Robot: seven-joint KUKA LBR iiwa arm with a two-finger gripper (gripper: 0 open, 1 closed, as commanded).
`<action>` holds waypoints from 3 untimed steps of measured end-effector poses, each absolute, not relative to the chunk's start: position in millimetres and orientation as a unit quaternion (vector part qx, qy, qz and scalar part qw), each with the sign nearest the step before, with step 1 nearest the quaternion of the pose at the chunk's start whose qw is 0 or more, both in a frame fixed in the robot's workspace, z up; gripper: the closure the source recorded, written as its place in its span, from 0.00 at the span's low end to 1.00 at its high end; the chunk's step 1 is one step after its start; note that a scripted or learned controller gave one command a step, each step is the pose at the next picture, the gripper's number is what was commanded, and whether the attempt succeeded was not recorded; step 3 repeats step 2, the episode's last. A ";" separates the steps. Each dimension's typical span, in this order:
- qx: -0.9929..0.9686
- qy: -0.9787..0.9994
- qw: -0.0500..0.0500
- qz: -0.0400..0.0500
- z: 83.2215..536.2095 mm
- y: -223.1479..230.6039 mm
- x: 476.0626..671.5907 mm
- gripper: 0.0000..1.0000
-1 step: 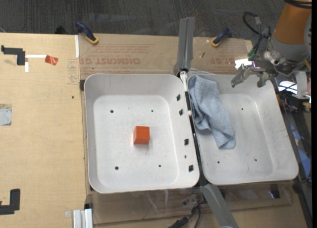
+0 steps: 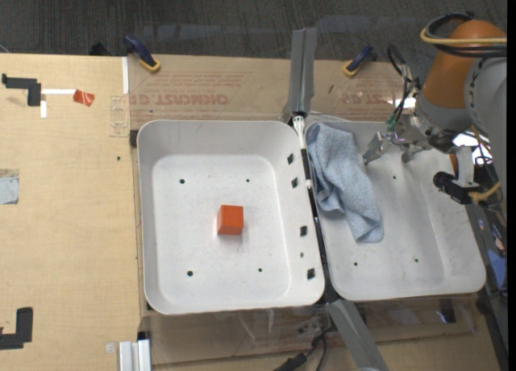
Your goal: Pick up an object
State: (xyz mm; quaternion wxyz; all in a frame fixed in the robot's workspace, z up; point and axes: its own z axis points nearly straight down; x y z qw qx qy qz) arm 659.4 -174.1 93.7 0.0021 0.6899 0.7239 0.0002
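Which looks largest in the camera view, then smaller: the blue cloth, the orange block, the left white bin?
1. left white bin
2. blue cloth
3. orange block
The differences are plain, so nearness to the camera does not change this order.

Both bins are plain white: the left bin holds a solid orange-red block, and the right bin a pale blue cloth. The arm is grey with an orange band. The bench is light tan wood.

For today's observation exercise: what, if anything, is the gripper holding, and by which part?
Nothing: the gripper hangs beside the blue cloth, with nothing between its fingers.
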 end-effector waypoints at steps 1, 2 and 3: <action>0.689 0.725 0.004 0.000 104.2 -174.6 660.2 1.00; 0.658 0.753 0.001 0.000 179.8 -126.2 659.7 1.00; 0.658 0.753 0.001 0.000 179.8 -126.2 659.7 1.00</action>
